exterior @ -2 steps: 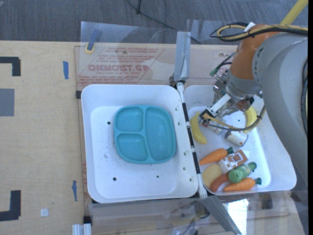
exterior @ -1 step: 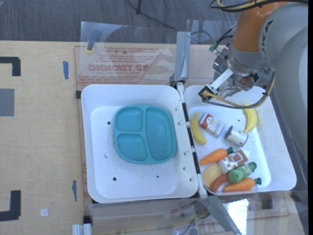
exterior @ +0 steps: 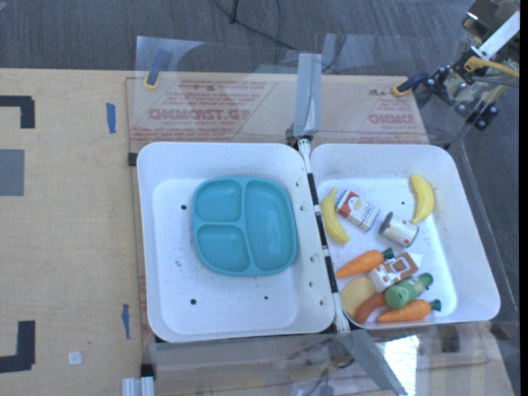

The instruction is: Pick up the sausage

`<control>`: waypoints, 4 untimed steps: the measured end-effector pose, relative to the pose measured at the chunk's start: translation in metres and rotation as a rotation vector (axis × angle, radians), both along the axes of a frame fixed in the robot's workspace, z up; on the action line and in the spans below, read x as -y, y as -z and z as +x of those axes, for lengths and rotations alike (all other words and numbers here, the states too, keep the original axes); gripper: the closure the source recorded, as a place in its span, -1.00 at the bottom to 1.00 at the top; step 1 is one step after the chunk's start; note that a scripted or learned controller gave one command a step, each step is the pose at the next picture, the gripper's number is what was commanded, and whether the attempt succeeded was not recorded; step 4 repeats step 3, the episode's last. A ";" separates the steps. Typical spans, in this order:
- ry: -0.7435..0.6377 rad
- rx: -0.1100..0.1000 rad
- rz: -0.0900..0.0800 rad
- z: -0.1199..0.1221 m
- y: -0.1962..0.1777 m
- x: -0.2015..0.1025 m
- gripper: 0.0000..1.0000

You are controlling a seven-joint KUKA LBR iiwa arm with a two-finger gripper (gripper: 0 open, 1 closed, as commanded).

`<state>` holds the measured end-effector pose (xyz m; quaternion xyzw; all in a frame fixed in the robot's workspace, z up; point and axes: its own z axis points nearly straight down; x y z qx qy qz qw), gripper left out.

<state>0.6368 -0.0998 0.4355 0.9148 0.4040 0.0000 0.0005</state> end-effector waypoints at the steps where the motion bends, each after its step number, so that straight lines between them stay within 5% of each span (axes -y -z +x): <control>1: 0.014 0.001 -0.001 0.025 0.001 -0.029 1.00; 3: -0.023 -0.003 0.000 0.025 0.001 -0.084 1.00; 4: -0.023 -0.003 0.000 0.025 0.001 -0.084 1.00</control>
